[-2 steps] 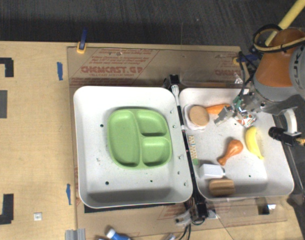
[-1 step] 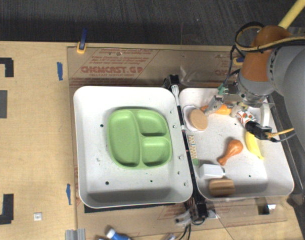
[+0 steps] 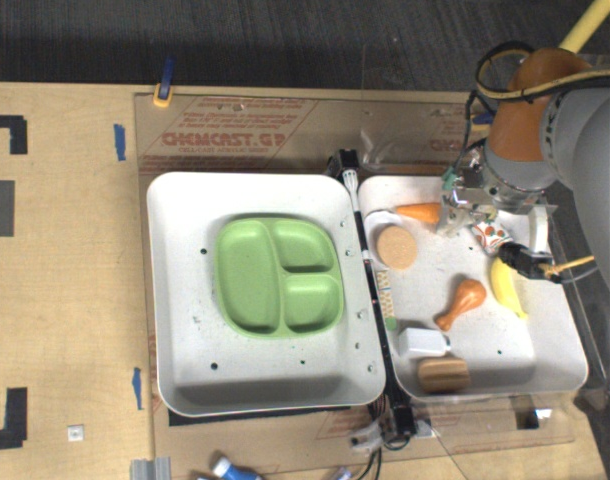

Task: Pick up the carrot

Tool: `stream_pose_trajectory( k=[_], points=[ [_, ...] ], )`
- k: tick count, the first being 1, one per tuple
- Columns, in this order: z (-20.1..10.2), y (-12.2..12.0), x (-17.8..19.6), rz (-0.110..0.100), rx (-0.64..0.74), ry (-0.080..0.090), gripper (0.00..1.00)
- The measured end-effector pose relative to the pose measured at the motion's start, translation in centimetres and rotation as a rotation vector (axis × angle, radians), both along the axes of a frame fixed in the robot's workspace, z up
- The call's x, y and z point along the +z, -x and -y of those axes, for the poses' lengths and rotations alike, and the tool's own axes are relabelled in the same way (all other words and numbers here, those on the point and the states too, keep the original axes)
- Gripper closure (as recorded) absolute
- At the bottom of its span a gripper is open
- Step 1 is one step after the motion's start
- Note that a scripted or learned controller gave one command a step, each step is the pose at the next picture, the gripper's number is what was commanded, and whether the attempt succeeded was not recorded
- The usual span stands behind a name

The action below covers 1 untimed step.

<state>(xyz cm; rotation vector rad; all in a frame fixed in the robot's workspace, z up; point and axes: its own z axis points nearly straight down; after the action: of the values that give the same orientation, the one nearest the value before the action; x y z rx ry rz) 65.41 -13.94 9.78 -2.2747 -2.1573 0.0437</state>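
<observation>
Light-wood table (image 3: pixel 65 298) w/ brown cardboard sheet (image 3: pixel 235 128), red print partly legible, approx "CHEMCAST GP". Right shallow white bin (image 3: pixel 555 353) holds the small orange carrot (image 3: pixel 418 212) near its upper-left corner. Metal two-finger claw (image 3: pixel 463 200) sits just right of carrot, touching or nearly; opening: can't tell.

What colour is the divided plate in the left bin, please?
Light green; the divided plate shows clearly in the camera view, in the left bin.
</observation>
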Motion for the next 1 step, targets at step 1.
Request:
stream_pose_trajectory(
  k=[1],
  points=[
    [-0.07, -0.13, 0.09, 0.005, 0.001, 0.000, 0.00]
  ],
)
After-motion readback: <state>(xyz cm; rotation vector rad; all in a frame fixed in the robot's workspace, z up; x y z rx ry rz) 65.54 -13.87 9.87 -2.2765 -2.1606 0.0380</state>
